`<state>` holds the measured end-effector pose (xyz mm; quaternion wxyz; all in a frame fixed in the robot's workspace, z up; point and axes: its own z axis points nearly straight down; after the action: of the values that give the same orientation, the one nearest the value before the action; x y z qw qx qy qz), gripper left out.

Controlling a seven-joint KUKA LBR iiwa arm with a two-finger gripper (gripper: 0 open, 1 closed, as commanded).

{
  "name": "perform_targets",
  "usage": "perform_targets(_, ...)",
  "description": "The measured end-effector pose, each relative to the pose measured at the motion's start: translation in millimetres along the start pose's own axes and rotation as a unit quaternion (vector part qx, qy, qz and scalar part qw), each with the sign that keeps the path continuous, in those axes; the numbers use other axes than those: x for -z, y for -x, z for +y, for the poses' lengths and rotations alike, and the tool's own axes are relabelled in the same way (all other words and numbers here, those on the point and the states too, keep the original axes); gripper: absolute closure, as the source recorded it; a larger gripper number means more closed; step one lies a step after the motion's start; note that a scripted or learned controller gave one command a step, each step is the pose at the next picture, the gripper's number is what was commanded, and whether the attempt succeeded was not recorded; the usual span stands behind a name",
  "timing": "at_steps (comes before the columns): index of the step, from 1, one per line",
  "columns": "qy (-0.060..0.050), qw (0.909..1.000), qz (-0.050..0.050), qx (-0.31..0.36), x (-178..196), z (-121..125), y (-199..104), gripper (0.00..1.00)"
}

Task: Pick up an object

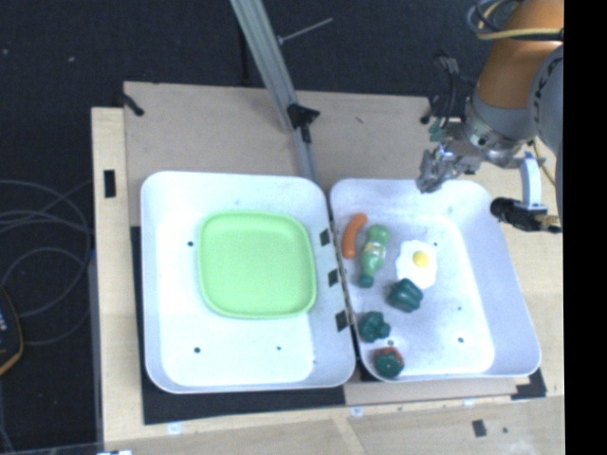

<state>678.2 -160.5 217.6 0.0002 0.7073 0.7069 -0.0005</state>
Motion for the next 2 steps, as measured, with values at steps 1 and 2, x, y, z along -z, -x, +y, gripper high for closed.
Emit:
perform_targets(1,0.000,1.0000,0.001,0.002,-6.1,-7.6,-53.8,1.00)
perform_targets(2,0.001,1.0000,0.001,0.002,-9.5,-21.0,-103.6,1.00)
